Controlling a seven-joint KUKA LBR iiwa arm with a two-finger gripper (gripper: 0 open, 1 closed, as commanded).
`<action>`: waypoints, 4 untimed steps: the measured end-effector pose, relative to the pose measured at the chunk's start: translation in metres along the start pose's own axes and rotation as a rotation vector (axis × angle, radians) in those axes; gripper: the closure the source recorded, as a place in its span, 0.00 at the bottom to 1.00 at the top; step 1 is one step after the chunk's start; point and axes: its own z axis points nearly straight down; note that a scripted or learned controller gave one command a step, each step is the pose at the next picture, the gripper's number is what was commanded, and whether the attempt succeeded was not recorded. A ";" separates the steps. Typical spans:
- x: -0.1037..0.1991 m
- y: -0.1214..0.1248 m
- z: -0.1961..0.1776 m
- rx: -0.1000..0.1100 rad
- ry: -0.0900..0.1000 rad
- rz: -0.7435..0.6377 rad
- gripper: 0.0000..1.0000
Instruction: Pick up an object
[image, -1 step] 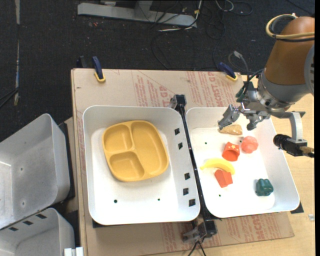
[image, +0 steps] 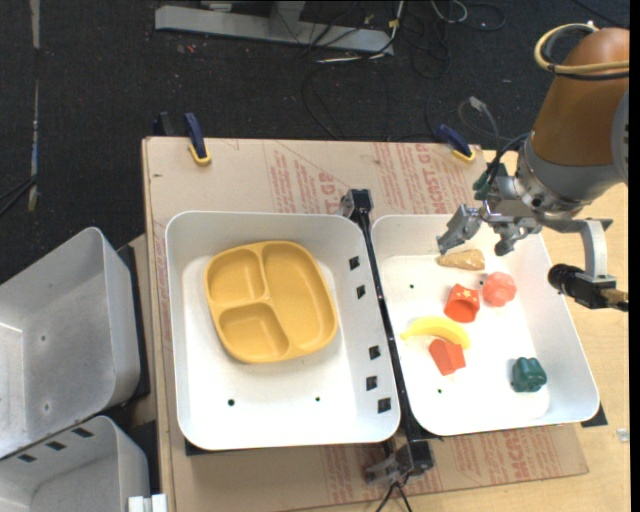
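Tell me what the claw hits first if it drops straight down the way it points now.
Most likely the tan bread-like piece, which lies just beneath the open claw at the far edge of the right bin. Depth is hard to judge from this slanted view.

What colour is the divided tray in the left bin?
Yellow; the divided tray shows clearly in the camera view.

You have two white bins (image: 190, 330) of smooth plastic with a dull sheen, resting on a matt brown cardboard sheet (image: 270, 165) printed in red. The yellow divided tray (image: 270, 300) reads as smooth, semi-gloss plastic. The small toys look plastic too — the green piece (image: 528, 374) glossy, the tan piece (image: 461, 260) matt. The gripper (image: 487, 232) shows bare grey metal.
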 end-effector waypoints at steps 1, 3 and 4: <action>0.003 0.008 0.046 0.003 0.000 0.001 0.00; 0.002 0.005 0.154 0.006 0.000 0.003 0.00; 0.002 0.007 0.139 -0.002 0.000 0.004 1.00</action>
